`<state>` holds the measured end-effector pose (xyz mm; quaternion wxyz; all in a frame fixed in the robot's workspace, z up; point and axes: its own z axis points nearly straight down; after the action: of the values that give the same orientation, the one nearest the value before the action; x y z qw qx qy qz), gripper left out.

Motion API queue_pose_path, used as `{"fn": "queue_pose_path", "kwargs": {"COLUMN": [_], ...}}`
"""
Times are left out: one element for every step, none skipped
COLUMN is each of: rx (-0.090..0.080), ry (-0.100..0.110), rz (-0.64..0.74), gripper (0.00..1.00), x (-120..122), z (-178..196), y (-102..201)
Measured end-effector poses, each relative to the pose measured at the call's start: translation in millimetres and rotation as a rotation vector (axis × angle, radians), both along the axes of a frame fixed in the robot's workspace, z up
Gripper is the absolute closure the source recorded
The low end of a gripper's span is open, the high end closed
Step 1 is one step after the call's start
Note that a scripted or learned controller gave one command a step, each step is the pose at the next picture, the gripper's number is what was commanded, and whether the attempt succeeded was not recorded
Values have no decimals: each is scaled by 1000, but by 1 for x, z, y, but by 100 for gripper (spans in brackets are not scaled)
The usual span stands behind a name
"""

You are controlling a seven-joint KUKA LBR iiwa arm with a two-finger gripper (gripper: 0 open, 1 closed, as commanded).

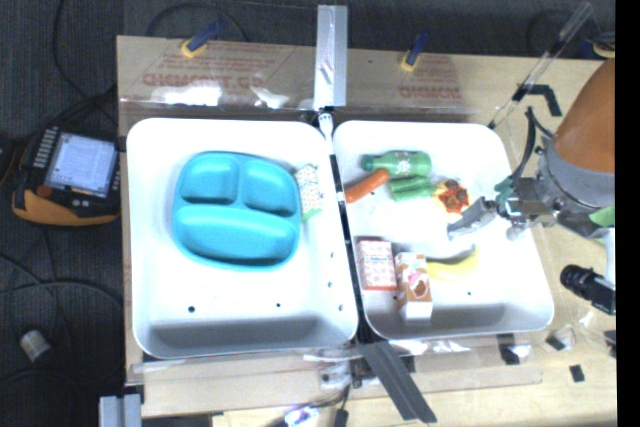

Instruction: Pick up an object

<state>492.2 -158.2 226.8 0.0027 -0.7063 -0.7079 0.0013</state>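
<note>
Blue divided tray (238,208) fills left bin (160,315), small speckled packet (308,187) at its right edge. Right bin (520,305): orange carrot (366,183), green bottle (397,161), two small cartons (377,264) near front wall, yellow banana (452,261). Gripper (470,221) low over bin just above banana, nothing visibly grasped; jaw state unreadable.
</note>
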Motion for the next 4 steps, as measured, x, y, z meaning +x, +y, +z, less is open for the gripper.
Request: {"fn": "queue_pose_path", "kwargs": {"rx": [-2, -7, -4, -13], "ry": [-11, -18, -12, 2], "rz": [-81, -586, -1370, -1364], "gripper": [0, 0, 0, 0], "x": [-7, -5, 5, 6], "z": [-138, -137, -138, 49], "y": [-32, 2, 5, -36]}}
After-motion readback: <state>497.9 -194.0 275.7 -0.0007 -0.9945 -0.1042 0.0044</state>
